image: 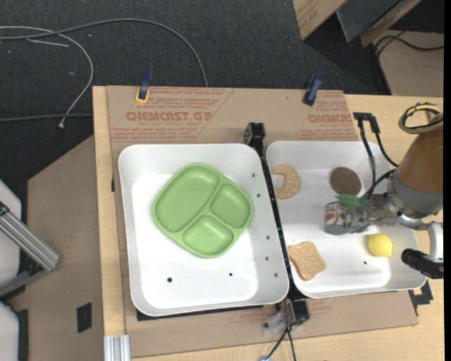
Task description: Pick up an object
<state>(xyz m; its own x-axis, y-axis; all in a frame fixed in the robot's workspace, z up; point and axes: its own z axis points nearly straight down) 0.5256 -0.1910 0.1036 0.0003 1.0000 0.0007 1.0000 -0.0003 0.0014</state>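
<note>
A dark carpeted floor (63, 77) is seen around the surface (116, 282), which is covered by a cardboard sheet (183, 113) printed with red lettering. The sheet is held at its far edge by two blue clamps (145, 84). Thin cables (84, 42) are trailed across the floor, and cardboard boxes (331, 17) are stacked at the top right.

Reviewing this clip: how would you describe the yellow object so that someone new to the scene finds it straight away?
Look in the right-hand shallow white bin, near its front right corner. There lies a small round yellow ball, just below the grey arm's gripper and to the right of the tan bread-slice toy. It is the only yellow thing in the bin; its neighbours are tan, brown or metallic.
</note>
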